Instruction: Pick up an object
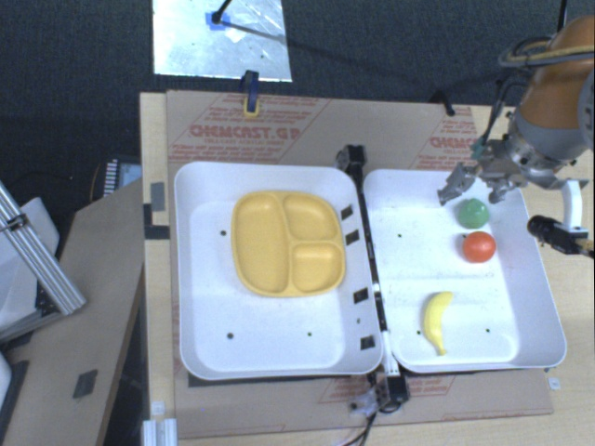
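In the right bin (530, 342) lie a green ball (473, 214), a red tomato-like ball (479, 247) just below it, and a yellow banana (437, 320) near the front. My gripper (478, 188) hangs over the bin's far right part, right above the green ball, its fingers (454, 187) spread apart with nothing between them. The arm's orange band (558, 96) rises behind it at the right edge.
The left bin (200, 333) holds a yellow three-compartment plate (286, 243). A black divider with clips (364, 258) runs between the bins. A shiny metal sheet (221, 26) lies beyond the bench, and an aluminium frame (37, 268) stands at the left.
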Controlling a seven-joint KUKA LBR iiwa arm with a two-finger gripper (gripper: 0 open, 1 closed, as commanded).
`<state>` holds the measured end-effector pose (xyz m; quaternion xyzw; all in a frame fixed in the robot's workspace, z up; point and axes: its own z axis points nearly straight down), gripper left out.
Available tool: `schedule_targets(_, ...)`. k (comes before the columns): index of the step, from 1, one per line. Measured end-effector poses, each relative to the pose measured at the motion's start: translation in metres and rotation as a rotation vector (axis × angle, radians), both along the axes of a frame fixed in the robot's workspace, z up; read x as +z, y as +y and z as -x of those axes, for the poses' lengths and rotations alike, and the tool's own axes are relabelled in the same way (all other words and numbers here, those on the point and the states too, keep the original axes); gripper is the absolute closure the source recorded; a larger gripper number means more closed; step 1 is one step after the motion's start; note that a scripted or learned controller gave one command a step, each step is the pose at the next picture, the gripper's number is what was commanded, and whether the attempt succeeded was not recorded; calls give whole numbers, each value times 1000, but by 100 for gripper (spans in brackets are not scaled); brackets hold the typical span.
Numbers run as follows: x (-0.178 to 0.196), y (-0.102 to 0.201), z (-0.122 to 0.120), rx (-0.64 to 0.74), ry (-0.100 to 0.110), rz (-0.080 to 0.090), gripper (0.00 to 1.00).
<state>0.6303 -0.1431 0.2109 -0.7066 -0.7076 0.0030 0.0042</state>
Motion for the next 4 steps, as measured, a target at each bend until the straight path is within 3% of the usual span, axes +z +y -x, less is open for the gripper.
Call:
schedule_targets(1,7,0,-3,2,-12,2,0)
schedule_targets(3,-117,-1,-3,-1,-7,1,0)
schedule_targets(4,-126,0,-3,-1,-11,2,0)
